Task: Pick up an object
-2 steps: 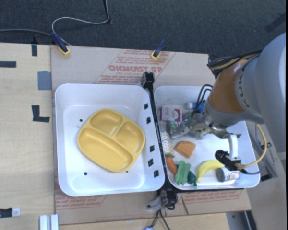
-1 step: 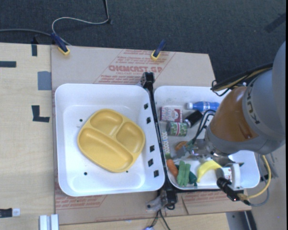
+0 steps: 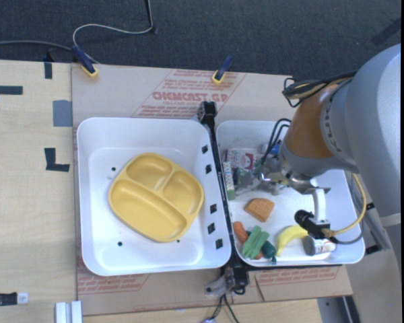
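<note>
Pincer (image 3: 269,178) of the grey arm (image 3: 363,113) hangs low over the far part of the right bin (image 3: 350,251), its tip just beside a printed packet (image 3: 239,161); whether it is spread or pressed together cannot be told, since the wrist and the orange band (image 3: 308,130) cover it from above. Nothing is seen between its tips, so the pick appears not yet made: by this view the approach is largely done, while the closing and the lift are left. Candidate objects all lie in the right bin, six as far as can be counted: one printed packet at the far left, one orange wedge (image 3: 259,209) near the middle, one small orange piece (image 3: 240,231) and one green piece (image 3: 257,242) at the near left, one yellow banana-shaped piece (image 3: 291,237) at the near middle, and one grey-and-white item (image 3: 318,246) at the near right, its kind too small to tell. Two white bins stand side by side; the left bin (image 3: 94,140) holds one yellow divided tray (image 3: 156,196). Two yellow clips (image 3: 222,73) sit on the far edge of the cardboard sheet (image 3: 135,89) under the bins.
</note>
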